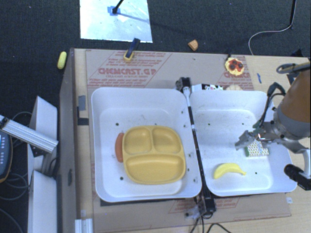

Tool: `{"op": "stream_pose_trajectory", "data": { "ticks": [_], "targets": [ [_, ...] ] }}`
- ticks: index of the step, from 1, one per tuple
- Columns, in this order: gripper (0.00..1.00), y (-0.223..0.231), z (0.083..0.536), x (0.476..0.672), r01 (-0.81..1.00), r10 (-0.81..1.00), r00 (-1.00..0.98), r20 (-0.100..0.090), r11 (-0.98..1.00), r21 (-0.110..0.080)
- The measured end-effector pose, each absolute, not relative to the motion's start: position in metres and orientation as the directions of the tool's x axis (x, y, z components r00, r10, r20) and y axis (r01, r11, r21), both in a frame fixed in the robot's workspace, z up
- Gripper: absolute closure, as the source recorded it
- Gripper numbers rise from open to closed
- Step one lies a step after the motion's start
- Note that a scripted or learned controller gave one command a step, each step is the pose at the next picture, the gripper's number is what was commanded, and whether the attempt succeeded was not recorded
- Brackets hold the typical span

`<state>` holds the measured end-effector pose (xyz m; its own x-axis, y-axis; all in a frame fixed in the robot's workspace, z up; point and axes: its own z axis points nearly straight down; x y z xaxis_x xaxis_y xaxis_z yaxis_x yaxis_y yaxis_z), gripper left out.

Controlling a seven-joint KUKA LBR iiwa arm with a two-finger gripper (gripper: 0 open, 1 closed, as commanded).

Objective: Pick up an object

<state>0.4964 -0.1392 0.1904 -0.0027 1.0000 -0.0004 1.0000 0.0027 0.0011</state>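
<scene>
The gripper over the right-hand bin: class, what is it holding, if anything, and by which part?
It cannot be told. The gripper is low over a small speckled object in the right bin, but no grasp shows. The banana lies apart.

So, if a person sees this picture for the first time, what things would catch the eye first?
Most likely the big yellow divided plate in the left bin, with an orange carrot lying against its left side. Next, the yellow banana in the near part of the right bin. Just behind the banana, the gripper sits low over a small speckled object.
</scene>
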Motion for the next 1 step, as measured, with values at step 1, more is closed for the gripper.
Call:
{"op": "stream_pose_trajectory", "data": {
  "ticks": [1],
  "targets": [
    [0.0,-0.2057,0.0882,0.5325,1.0,1.0,-0.002,-0.004,0.002,0.01]
  ]
}}
